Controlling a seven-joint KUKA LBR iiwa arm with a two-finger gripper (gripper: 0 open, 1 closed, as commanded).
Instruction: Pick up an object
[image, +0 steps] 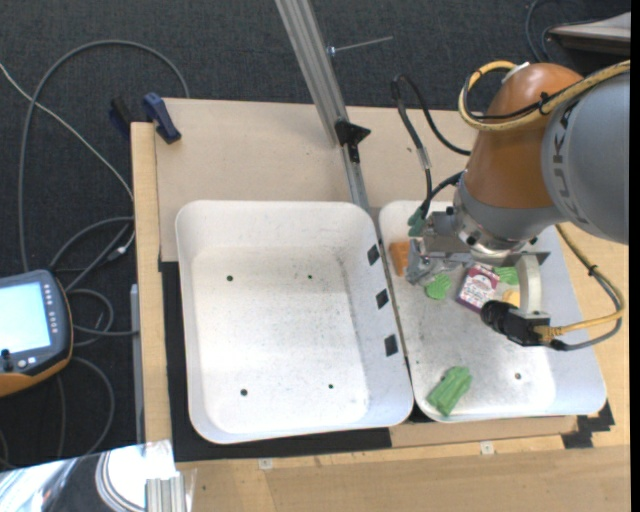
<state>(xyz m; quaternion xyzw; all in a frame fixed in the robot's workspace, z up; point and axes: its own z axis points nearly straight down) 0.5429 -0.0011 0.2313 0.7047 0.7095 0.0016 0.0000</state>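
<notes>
Objects in right bin (585, 375): two green pieces (449, 390) (438, 288), one orange (398, 257), one pink packet (477, 288) beside gripper (428, 262), grip state unclear; left bin (200, 225) adjoined.

Even, bright overhead light; soft shadows, mild glare on the white bins (270, 330), slightly grainy, corners darker.

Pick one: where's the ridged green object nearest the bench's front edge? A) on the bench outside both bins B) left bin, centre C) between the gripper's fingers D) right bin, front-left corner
D: the ridged green object lies alone near the front-left corner of the right bin, well clear of the gripper, which is over the cluster at the bin's back.
</notes>
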